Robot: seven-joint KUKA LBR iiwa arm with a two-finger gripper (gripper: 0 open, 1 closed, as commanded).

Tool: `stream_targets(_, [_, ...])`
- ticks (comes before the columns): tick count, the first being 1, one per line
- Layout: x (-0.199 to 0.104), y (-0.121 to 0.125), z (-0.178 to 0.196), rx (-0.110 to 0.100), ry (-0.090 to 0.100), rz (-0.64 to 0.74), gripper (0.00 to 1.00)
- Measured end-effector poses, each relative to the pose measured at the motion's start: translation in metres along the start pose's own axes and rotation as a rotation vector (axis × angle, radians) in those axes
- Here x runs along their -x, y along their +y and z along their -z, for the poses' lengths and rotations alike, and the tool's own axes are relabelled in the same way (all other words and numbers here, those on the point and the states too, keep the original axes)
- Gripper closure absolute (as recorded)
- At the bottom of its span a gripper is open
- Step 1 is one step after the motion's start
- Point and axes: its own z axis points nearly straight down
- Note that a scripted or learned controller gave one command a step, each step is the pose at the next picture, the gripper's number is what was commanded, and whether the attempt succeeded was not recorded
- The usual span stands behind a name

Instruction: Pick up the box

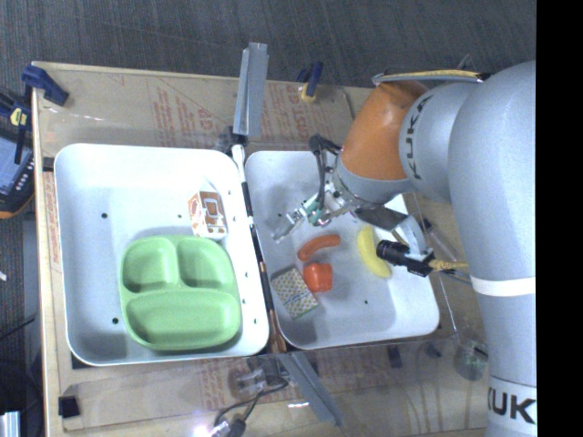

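box (208, 213), small printed carton, leans at the left bin's (82, 244) rim; tool (305, 215) spread open, holding nothing.

We look down from a single fixed camera above the bench (137, 94), tilted at a slant, far enough back to take in both white bins side by side: the left bin (77, 244) and the right bin (414, 312). The arm (483, 171) enters from our right and looms large and near.

the arm (492, 153) bears the letters "kuka" by its orange band and again lower down.
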Motion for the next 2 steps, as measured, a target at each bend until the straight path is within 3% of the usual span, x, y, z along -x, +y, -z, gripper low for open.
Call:
stream_targets(1, [-0.047, -0.022, 0.018, 0.002, -0.004, -0.025, 0.00])
stream_targets(2, [-0.004, -0.059, 0.094, 0.003, -0.003, -0.299, 0.00])
